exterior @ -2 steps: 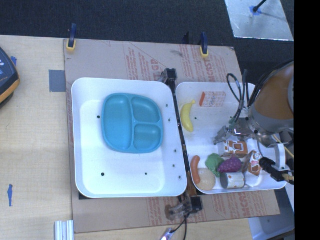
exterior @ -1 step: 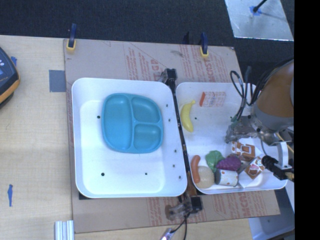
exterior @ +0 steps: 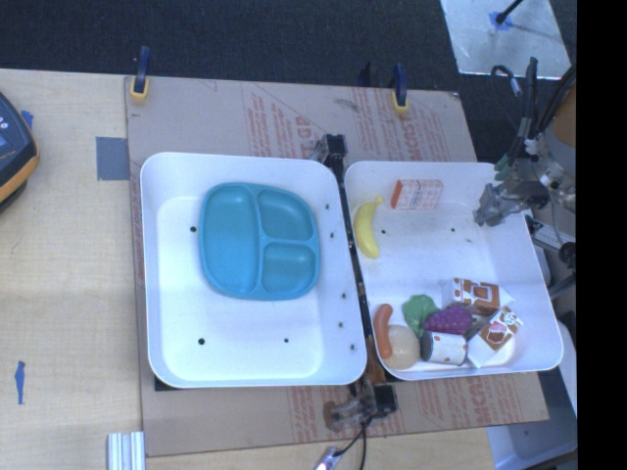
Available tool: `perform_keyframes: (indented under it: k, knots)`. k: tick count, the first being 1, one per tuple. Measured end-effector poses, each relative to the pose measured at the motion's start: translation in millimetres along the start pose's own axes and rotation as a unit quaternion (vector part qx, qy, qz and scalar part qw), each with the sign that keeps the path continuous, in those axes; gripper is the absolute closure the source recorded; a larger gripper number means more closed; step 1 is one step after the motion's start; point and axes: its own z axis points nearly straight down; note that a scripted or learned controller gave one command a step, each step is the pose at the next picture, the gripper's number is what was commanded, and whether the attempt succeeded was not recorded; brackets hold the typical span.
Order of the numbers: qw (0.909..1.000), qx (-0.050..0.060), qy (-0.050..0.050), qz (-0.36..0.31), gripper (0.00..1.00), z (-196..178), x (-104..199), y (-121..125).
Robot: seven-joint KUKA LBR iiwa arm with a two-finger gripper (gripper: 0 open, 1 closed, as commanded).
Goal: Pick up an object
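Note:
My gripper (exterior: 493,207) hovers over the right edge of the right bin (exterior: 446,248), reaching in from the right. Nothing shows between its tips. In that bin a yellow banana (exterior: 366,227) lies by the left wall, and an orange-and-white carton (exterior: 416,195) rests near the far wall, left of the gripper. Along the near wall sit a red sausage (exterior: 382,316), a beige bun (exterior: 401,342), a green vegetable (exterior: 419,310), purple grapes (exterior: 450,318), a small can (exterior: 443,349) and two printed cartons (exterior: 477,295) (exterior: 499,332).
The left bin (exterior: 176,292) holds a blue divided plate (exterior: 260,240). Both bins stand on cardboard clamped to the wooden bench. A dark device (exterior: 14,147) sits at the far left edge. Cables and the arm's base crowd the right side.

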Motion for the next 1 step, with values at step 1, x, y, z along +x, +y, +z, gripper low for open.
perform_keyframes:
  k: [1]
  knots:
    - [1.0, 0.001, 0.0, 0.0, 0.0, 1.0, 0.1, -0.5]
